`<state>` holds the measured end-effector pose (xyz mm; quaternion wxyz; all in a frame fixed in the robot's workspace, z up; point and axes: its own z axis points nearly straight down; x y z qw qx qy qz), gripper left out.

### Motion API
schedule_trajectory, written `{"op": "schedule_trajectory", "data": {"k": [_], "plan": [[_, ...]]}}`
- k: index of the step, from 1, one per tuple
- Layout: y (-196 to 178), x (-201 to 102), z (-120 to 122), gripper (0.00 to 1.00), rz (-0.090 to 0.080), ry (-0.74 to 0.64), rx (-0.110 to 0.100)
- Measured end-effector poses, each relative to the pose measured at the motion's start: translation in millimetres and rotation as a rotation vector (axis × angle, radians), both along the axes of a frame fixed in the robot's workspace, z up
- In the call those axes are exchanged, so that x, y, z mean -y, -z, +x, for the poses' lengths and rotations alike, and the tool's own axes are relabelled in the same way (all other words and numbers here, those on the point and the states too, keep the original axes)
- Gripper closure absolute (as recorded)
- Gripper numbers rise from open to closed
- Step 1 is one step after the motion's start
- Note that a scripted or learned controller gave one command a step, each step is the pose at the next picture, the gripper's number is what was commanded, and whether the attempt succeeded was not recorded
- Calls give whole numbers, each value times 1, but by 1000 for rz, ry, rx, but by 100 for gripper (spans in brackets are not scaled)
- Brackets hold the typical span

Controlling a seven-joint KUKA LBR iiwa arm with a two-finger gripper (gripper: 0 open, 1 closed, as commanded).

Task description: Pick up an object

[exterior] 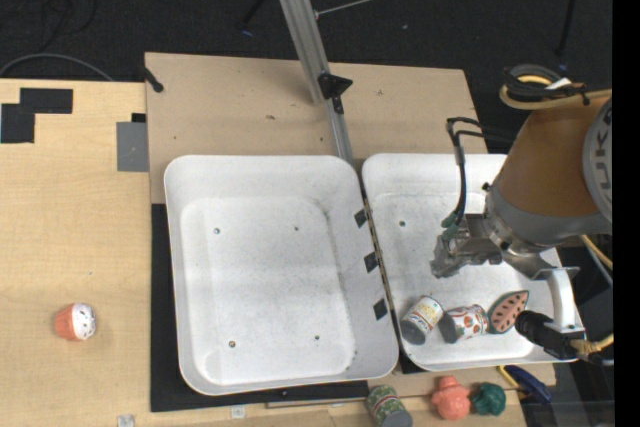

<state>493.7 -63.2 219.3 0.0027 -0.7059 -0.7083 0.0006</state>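
Note:
My gripper (449,258) hangs over the middle of the right bin (410,190), its tip pointing down and to the left. Along that bin's front edge lie three small things: a pale can with a yellow band (422,318), a red and white can (464,322) on its side, and a red oval piece with green marks (508,310). All three rest on the bin floor, a short way in front of the gripper and apart from it. Nothing shows between the gripper and the bin floor.
The left bin (190,185) stands beside the right one, with a row of black clips (368,260) on the shared rim. An orange and white ball (75,322) lies on the bench far left. A green can (384,404), a pink toy (450,398) and a green toy (489,399) lie in front of the bins.

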Motion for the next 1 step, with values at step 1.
{"op": "schedule_trajectory", "data": {"k": [1], "plan": [[-2, -63, -4, 100, 0, -2, 0]]}}
